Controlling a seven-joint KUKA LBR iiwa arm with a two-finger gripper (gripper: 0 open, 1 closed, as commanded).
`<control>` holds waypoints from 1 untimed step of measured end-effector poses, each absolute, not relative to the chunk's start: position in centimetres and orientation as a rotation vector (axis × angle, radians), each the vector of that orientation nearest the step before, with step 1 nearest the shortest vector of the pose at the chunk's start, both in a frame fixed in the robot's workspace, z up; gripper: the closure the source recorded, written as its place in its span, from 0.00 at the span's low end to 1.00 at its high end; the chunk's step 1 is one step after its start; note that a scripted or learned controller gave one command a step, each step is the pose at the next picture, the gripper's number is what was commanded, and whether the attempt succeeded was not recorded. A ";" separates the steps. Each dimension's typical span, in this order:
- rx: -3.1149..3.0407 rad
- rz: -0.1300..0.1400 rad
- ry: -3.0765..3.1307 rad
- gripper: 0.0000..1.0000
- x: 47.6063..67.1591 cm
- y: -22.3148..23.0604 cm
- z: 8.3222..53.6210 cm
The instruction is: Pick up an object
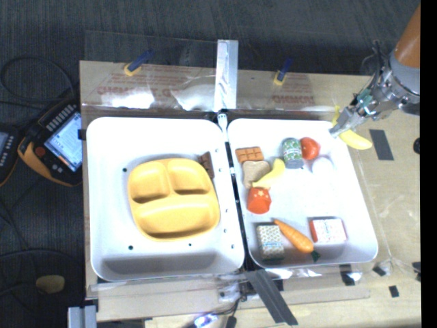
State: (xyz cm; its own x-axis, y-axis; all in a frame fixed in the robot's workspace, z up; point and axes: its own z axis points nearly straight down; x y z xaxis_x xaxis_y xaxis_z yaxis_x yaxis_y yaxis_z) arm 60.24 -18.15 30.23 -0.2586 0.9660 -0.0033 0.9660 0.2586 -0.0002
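Gripper (pixel 343 123) sits over the far-right corner of the right bin (pixel 355 203) just beside a yellow banana-like piece (pixel 356 140) on the rim, likely its pick target, though whether it is open or closed can't be told.

Grey arm (pixel 408 80) w/ orange band up top, narrowing to a cluttered wrist of metal parts & thin dark cables. Ends in a slim pale gripper (pixel 339 126), light grey, w/ small greenish & dark bits near its base. Too blurred for screws or markings.
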 end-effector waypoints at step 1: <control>2.369 -0.006 2.065 1.00 58.4 -15.0 26.3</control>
